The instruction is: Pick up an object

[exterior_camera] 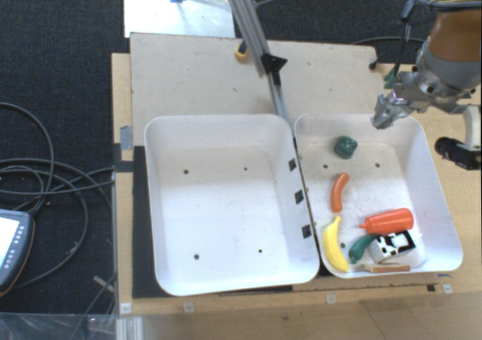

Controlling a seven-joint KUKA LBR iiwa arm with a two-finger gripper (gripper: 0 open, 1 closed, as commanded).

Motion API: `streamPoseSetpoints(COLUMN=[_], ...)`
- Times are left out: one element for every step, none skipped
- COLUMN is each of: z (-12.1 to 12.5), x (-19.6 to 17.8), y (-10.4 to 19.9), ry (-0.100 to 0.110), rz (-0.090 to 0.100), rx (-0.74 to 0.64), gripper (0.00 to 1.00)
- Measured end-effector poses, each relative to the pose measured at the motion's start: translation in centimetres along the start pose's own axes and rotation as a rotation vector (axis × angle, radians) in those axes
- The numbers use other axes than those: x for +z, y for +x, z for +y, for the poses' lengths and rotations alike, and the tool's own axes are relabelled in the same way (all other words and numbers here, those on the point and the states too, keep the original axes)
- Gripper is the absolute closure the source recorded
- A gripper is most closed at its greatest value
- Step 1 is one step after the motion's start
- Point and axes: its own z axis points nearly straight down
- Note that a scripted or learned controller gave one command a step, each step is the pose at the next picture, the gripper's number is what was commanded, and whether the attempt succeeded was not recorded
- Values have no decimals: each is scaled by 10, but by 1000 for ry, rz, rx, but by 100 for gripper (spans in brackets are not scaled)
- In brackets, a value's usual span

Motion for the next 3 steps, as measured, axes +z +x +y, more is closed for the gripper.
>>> streamPoseSetpoints(z=[10,15,20], x=[-4,14,29], y=[50,99,148], ry=[3,6,6], rz=[2,3,3], rx=[-5,-4,-4], gripper=[100,100,100])
